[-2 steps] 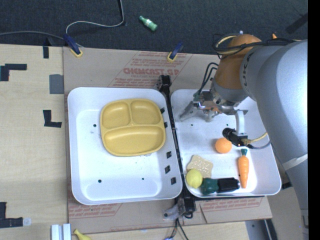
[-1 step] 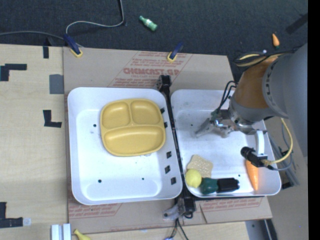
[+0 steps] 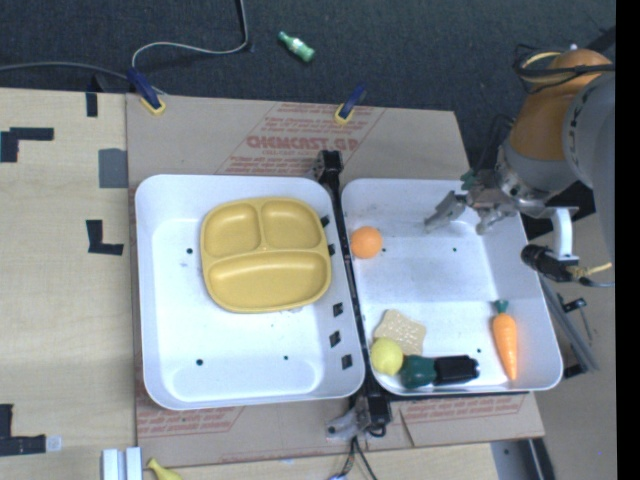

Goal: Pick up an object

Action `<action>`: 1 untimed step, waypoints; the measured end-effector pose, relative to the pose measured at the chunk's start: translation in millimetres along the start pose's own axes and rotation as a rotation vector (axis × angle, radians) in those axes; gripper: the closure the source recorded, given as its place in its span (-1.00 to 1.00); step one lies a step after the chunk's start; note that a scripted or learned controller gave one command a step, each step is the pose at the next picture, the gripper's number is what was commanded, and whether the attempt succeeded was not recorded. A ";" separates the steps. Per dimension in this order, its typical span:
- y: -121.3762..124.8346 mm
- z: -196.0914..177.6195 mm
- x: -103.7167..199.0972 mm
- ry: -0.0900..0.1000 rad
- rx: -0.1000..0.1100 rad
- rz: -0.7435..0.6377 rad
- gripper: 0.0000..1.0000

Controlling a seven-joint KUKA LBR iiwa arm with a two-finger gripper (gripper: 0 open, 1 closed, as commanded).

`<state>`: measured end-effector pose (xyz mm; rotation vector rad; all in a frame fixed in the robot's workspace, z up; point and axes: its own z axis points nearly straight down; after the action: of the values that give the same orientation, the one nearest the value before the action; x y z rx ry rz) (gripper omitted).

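Hovering over the right bin's (image 3: 520,268) upper right corner, gripper (image 3: 462,212) with fingers spread apart, nothing between them. Orange ball (image 3: 366,243) near that bin's left wall, well apart from the fingertips. Toy carrot (image 3: 506,343) by the right wall; lemon (image 3: 387,356), cracker (image 3: 400,327) and a dark green-and-black object (image 3: 440,371) clustered along the front edge. Yellow divided plate (image 3: 266,253) lying in the left bin (image 3: 165,298).

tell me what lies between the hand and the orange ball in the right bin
Nothing: in the camera view, bare white bin floor runs between the hand and the orange ball.
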<state>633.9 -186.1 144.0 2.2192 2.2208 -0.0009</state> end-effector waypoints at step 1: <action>-93.8 57.8 7.5 0.002 0.001 0.001 -1.00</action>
<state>540.1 -178.7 86.0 2.2219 2.2215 -0.0004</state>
